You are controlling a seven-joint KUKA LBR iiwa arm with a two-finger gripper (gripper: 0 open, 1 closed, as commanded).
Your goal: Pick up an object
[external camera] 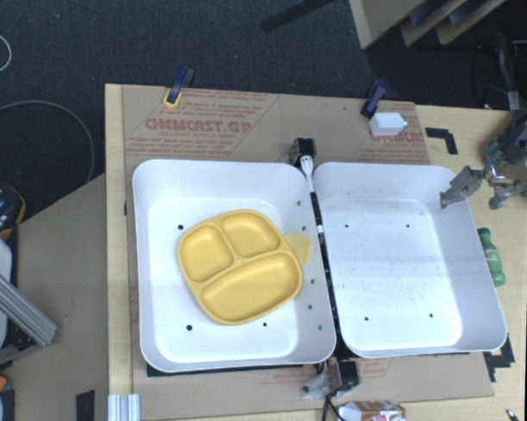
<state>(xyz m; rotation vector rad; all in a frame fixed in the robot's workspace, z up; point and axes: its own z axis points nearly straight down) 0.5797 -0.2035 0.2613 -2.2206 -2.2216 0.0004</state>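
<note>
Yellow divided plate (239,267) sits in left bin (152,201), well apart from gripper (478,185) at right bin's (400,253) far right rim, fingers spread w/ nothing betw. them, so reach goes leftward across both bins; plate's long axis runs diagonal.

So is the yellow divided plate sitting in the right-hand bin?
No, the yellow divided plate lies in the left bin.
</note>
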